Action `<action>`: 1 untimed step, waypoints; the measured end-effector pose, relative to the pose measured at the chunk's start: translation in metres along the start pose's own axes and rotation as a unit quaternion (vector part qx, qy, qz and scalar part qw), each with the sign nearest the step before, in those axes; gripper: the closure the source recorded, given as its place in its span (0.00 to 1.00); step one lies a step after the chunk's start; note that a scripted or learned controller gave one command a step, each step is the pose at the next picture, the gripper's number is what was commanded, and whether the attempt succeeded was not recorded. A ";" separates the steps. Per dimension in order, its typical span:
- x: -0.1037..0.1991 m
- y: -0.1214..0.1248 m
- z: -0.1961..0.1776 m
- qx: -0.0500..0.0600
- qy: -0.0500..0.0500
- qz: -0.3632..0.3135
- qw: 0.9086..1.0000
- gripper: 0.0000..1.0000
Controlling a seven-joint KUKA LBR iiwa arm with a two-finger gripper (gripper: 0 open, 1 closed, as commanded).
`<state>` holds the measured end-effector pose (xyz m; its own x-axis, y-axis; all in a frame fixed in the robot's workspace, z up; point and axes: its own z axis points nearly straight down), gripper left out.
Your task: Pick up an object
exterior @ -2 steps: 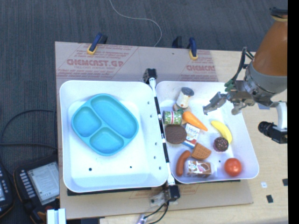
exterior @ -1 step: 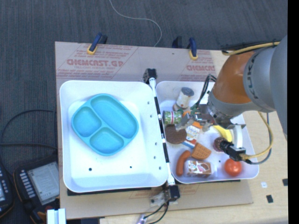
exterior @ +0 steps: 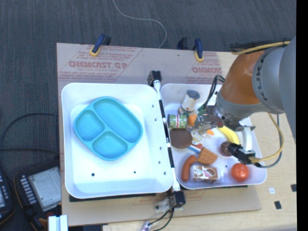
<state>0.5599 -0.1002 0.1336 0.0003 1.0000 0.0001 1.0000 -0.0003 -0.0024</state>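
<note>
The right bin point(exterior: 260, 177) holds several toy foods. Among them are a small jar point(exterior: 190, 99), a green can point(exterior: 177, 121), a brown round cookie point(exterior: 181, 138), a yellow banana point(exterior: 230, 134), a waffle piece point(exterior: 207, 155), a sausage point(exterior: 188, 167), a wrapped snack point(exterior: 205, 174) and a red tomato point(exterior: 239, 172). My gripper point(exterior: 203, 125) is down in the middle of this bin. It sits just right of the can and cookie and left of the banana, over a small orange piece point(exterior: 192, 120). The wrist hides what lies beneath it.
The left bin point(exterior: 77, 177) holds a blue three-compartment plate point(exterior: 108, 126). A black divider rail point(exterior: 163, 129) runs between the bins. The arm's orange band point(exterior: 245, 83) hangs over the right bin's far right corner. A chocolate donut point(exterior: 226, 149) lies by the banana.
</note>
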 end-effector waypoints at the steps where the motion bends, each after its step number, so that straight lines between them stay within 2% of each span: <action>1: 0.000 0.000 0.000 0.000 0.000 0.000 1.000 0.00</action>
<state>0.5598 -0.1001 0.1335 0.0001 1.0000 0.0003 1.0000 -0.0001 -0.0029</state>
